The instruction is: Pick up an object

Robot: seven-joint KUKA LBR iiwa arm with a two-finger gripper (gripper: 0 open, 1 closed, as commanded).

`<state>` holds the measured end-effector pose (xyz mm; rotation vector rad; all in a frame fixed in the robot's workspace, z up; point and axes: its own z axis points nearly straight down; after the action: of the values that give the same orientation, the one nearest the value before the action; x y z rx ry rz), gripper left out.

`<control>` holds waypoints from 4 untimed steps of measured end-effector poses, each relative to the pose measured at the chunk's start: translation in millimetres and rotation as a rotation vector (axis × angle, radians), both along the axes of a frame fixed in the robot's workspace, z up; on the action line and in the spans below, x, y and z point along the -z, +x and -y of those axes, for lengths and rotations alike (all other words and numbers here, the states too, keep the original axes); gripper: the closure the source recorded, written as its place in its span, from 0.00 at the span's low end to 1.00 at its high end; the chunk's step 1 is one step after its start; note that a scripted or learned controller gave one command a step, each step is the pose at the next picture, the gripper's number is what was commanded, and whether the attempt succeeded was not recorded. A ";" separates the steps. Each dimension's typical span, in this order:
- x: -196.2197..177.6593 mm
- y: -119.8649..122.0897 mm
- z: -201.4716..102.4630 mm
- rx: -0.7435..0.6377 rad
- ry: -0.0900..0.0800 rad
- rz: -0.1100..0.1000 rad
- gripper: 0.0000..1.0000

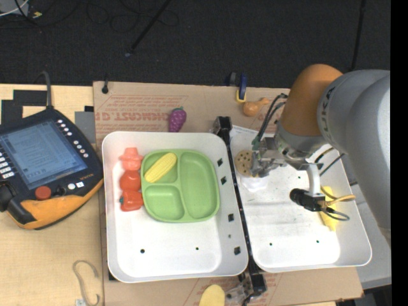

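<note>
Reaching from the right, arm (331,116) angles down into right bin (306,247).

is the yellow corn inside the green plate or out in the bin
Inside the plate. The corn lies in the upper-left compartment of the green plate, within its rim, and the plate sits in the left bin.

Wooden bench (44,266), cardboard sheet (146,107), dark carpeted floor (191,30), trailing cables (25,5)

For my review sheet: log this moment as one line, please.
arm: over right bin | gripper: low at its back left, by cookie | grasp: unclear | left bin: green tray, corn, red figure
</note>
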<state>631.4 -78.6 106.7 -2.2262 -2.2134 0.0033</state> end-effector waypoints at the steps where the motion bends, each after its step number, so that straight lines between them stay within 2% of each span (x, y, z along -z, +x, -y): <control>1: -61.4 3.3 8.0 0.005 -0.001 0.006 1.00; 2: -114.8 4.1 9.8 0.000 0.000 0.007 1.00; 3: -115.1 -12.1 -35.9 -0.008 0.002 0.000 1.00; 4: -130.8 -25.4 -39.7 -0.006 0.001 0.000 1.00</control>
<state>606.0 -38.9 237.5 -2.2192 -2.2192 0.0021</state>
